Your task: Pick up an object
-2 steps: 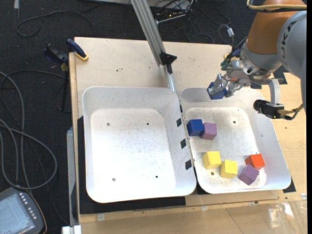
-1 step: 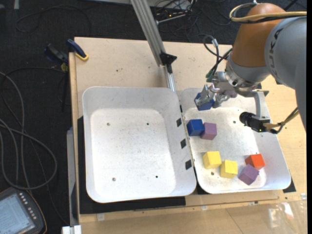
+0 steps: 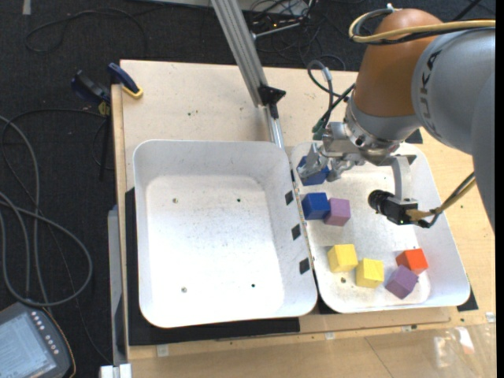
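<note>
My gripper hangs over the far left corner of the right bin, close to the wall between the two bins. It is shut on a small blue block that shows between its fingers, lifted a little off the bin floor. Just in front of it a second blue cube lies on the floor, touching a light purple cube. Nearer the front lie two yellow cubes, an orange cube and another purple cube.
The left bin stands beside the right one. A slanted metal rail runs from the back down to the bins' shared corner. A black cable fitting hangs from the arm over the right bin. A clamp lies at the bench's far left corner.
</note>
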`<state>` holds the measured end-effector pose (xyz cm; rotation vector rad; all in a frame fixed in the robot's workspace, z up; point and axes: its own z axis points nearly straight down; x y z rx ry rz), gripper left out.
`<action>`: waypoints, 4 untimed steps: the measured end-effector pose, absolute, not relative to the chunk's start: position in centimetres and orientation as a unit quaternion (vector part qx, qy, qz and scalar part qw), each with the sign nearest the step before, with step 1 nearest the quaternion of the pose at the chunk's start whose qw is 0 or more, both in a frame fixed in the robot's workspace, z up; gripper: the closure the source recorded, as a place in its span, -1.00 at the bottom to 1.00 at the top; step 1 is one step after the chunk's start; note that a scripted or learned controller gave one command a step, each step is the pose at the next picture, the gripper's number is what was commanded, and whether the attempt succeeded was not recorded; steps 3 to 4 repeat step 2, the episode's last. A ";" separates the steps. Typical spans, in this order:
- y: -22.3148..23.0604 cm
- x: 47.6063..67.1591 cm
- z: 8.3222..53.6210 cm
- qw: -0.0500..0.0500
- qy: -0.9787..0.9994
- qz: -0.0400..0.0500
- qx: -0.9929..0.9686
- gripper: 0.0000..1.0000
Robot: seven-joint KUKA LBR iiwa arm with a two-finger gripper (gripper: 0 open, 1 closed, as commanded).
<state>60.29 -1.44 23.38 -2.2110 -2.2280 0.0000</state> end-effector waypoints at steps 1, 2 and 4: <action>3.4 58.3 22.4 0.002 -0.710 0.001 -0.704 1.00; 7.5 54.7 22.6 0.002 -0.710 0.001 -0.705 1.00; 7.5 54.7 22.6 0.002 -0.710 0.001 -0.705 1.00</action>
